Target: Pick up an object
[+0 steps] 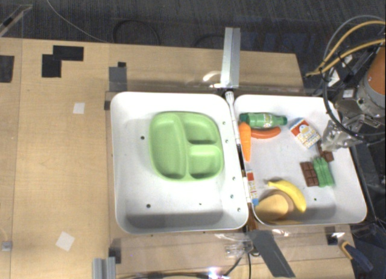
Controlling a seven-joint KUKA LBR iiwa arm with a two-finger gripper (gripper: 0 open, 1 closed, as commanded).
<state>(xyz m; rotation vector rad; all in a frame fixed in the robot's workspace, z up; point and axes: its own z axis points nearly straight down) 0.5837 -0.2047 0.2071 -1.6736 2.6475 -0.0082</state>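
Chocolate bar [309, 173] beside green block [325, 174], banana [291, 191] just below, gripper [335, 138] nearby, grip state unclear

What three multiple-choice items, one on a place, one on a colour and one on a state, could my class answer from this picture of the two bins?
1. Where does the green divided tray lie?
A. in the left bin
B. in the right bin
C. on the bench outside the bins

2. What colour is the banana?
A. red
B. yellow
C. blue

3. How does the green bottle rest?
A. upright
B. on its side
C. held up by the arm

Answers: 1 A, the tray sits alone in the left bin. 2 B, its curved skin is yellow. 3 B, it lies flat at the far end of the right bin, just above the carrot.
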